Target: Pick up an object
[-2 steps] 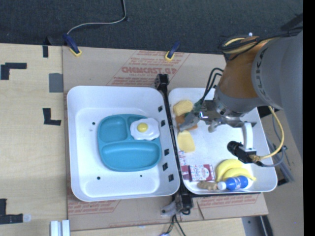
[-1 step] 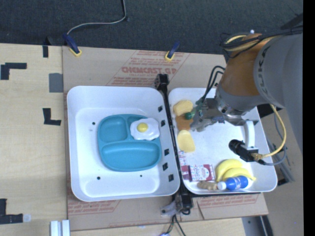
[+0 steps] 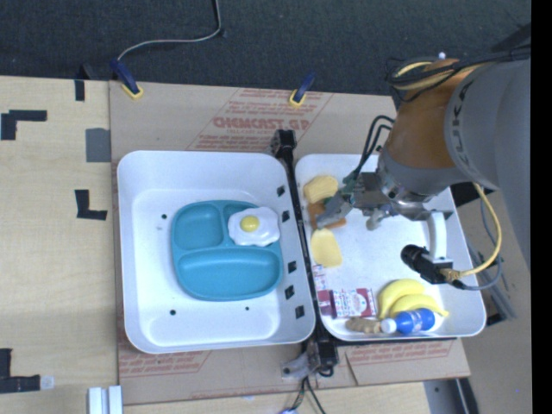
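A fried egg (image 3: 254,226) rests on a blue tray (image 3: 226,253) in the left bin (image 3: 142,231); the gripper (image 3: 335,207), state indiscernible, partly hides a brown item (image 3: 330,221) among the right bin's (image 3: 461,313) food.

You can't make out the pincer (image 3: 345,198) fingers behind the arm's wrist, the arm (image 3: 483,119) runs off the right edge, and the small item (image 3: 366,325) beside the banana (image 3: 409,297) is too small to name.

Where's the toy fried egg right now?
The fried egg lies in the left bin, on the upper right corner of the blue divided plate, near the divider between the bins.
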Motion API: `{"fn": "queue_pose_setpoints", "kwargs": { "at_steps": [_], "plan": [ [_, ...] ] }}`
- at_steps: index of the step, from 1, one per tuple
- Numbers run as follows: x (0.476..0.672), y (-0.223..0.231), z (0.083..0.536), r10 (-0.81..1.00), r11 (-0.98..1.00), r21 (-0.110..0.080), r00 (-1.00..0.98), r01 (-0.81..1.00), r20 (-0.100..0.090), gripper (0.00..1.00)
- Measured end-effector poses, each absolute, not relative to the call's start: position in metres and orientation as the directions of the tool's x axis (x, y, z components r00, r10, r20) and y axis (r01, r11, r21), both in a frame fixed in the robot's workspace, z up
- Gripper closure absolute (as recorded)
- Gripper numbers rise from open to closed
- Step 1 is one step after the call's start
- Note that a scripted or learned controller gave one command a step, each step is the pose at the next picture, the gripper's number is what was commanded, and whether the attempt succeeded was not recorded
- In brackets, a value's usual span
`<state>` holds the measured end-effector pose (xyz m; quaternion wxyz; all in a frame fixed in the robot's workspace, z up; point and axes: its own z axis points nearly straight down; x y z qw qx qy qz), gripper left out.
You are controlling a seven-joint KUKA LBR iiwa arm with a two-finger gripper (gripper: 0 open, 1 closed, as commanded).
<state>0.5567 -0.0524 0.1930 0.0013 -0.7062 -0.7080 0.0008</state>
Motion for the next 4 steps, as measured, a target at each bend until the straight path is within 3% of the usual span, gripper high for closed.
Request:
{"fn": "queue_pose_setpoints", "kwargs": {
  "at_steps": [1,2,3,4],
  "plan": [
    [0.5568,-0.0521,0.2023,1.000,0.003,-0.004,-0.003,1.000,0.001,1.00],
    [0.5568,-0.0522,0.2022,1.000,0.003,-0.004,-0.003,1.000,0.001,0.00],
    [0.5569,-0.0519,0.2115,1.000,0.004,-0.005,-0.003,1.000,0.002,1.00],
    [0.5568,-0.0520,0.2114,1.000,0.004,-0.005,-0.004,1.000,0.001,0.00]
  ]
}}
